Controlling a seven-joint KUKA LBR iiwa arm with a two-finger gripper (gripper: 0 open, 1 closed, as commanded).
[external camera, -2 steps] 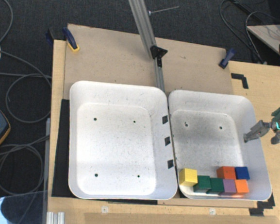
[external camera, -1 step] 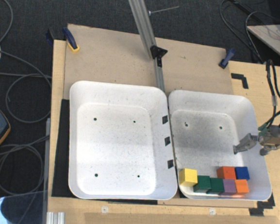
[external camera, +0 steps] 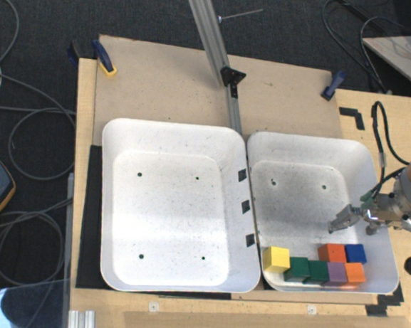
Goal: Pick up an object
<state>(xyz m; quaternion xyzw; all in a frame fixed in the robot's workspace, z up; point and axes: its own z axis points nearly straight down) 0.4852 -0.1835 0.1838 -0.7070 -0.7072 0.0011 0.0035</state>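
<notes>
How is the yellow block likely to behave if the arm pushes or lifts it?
The yellow block looks like a small, flat-faced cube, so it would probably slide rather than roll. It appears rigid, so it should keep its shape in a grip. It sits close beside the green block near the right bin's front wall, so a push may nudge its neighbour too.
</notes>
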